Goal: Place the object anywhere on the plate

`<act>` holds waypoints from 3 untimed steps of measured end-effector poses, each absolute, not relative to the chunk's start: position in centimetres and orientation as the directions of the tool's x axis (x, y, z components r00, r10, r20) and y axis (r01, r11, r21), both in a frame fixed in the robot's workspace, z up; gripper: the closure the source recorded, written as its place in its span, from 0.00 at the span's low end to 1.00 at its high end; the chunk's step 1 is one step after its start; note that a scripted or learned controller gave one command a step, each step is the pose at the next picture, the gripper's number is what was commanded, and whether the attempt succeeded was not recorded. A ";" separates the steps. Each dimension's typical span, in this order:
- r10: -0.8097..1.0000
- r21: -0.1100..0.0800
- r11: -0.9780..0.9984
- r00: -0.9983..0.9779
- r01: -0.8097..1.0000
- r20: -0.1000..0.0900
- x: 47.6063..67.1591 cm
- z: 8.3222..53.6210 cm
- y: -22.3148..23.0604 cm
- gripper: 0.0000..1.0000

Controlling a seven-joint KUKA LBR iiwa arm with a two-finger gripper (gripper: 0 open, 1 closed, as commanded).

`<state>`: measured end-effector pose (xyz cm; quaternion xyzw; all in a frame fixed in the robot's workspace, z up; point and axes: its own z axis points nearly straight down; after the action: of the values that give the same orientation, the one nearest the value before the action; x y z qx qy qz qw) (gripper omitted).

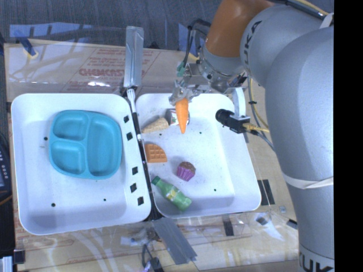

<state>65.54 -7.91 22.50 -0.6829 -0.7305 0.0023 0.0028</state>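
The arm [283, 67] comes in from the right and bends over the far end of the right bin [241, 169], which puts its wrist above the loose items rather than above the goal. Both bins sit side by side on the worktop [74, 67], their inner walls touching, so anything carried from one to the other has to be lifted over that shared ridge. The left bin [28, 197] holds just the plate [85, 143], a blue divided dish lying flat near the middle, with bare white floor all round it; that leaves a broad, easy target, since any compartment will do. The hand [182, 94] hangs at the top of the right bin and pinches the carrot [182, 115] by its thick upper end, so the carrot dangles point-down and looks lifted clear of the bin floor, though how high I cannot judge. Held by the thick end, it should swing little and drop cleanly. The carrot is thus well apart from the plate, and the carry to the left is not yet done. Left lying in the right bin are a cone [156, 124] just left of the carrot, a waffle [155, 152], a green bottle [171, 192] near the front wall and a purple cupcake [186, 170], all below the path.
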 end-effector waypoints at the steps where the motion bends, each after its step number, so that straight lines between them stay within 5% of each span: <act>1: 0.976 -0.006 0.217 -0.217 0.976 0.001 65.7 23.3 -1.1 1.00; 2: 0.976 -0.006 0.217 -0.217 0.976 0.001 65.7 23.3 -1.1 0.00; 3: 0.975 -0.010 0.221 -0.221 0.975 0.001 65.7 24.1 -1.1 1.00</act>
<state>65.70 -1.08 24.15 -0.6242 -0.7812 0.0035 0.0033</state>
